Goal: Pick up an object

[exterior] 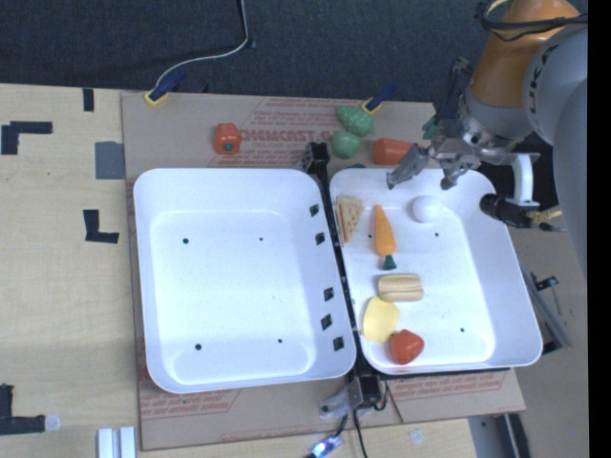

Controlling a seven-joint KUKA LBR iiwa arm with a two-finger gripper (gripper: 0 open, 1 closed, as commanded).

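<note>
Nearest the camera, a red toy [406,346] is lying in the right bin [496,346], beside a yellow piece [380,320], a bread roll [400,287] and a carrot [383,230]. A white ball [425,208] is sitting just below the gripper [425,168], whose fingers are standing spread and holding nothing. Risk: the ball is likely rolling away on contact

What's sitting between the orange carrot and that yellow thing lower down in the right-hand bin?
In the camera view, a tan bread-roll-like piece lies between the carrot and the yellow piece, within the right bin.
</note>
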